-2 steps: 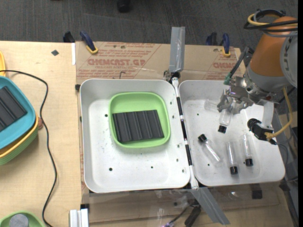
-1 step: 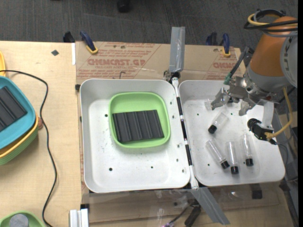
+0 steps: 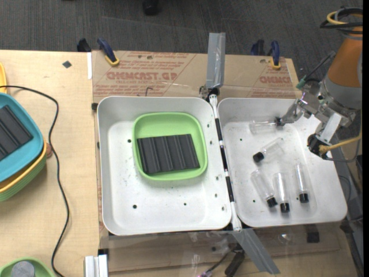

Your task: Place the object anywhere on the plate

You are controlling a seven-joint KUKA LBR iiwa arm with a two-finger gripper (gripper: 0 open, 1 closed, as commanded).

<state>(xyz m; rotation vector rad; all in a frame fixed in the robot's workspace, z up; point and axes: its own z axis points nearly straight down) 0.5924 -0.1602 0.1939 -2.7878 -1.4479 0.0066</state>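
A green square plate with a black ridged insert sits in the left white bin. Several clear vials with black caps lie in the right white bin: one near the middle, three more toward the front, and a cap-less looking one at the back. My gripper hangs low over the back right of the right bin, just right of that back vial. Nothing is visibly held in it.
The grey arm with its orange band comes in over the right bin's far right edge. A stack of teal and green trays stands on the wooden bench at far left, with a black cable beside it.
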